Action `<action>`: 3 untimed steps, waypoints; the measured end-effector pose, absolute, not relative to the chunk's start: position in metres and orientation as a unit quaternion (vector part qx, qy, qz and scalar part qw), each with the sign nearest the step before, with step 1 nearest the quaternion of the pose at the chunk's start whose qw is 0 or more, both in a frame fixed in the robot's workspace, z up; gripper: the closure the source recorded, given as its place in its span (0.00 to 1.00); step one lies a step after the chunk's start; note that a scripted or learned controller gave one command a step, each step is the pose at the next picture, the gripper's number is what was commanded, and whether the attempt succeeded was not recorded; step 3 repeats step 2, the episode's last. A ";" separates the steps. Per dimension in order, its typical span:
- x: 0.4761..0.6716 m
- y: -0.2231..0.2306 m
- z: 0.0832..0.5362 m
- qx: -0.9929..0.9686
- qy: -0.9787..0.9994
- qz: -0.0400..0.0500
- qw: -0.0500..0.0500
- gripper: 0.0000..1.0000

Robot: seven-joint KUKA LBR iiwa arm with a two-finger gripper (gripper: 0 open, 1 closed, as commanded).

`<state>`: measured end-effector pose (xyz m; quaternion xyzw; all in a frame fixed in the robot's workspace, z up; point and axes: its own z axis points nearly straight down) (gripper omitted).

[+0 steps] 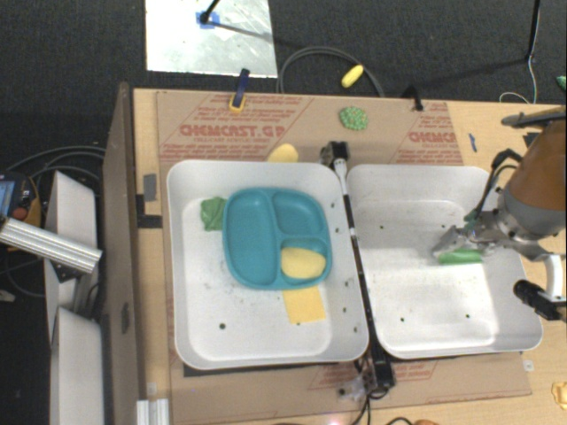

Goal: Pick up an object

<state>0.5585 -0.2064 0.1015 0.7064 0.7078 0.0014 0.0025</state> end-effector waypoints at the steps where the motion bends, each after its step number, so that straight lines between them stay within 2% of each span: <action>1: 0.605 -0.114 0.145 0.702 0.712 0.004 0.002 1.00; 2: 0.586 -0.031 0.187 0.702 0.712 0.003 0.000 1.00; 3: 0.586 -0.031 0.187 0.702 0.712 0.003 0.000 1.00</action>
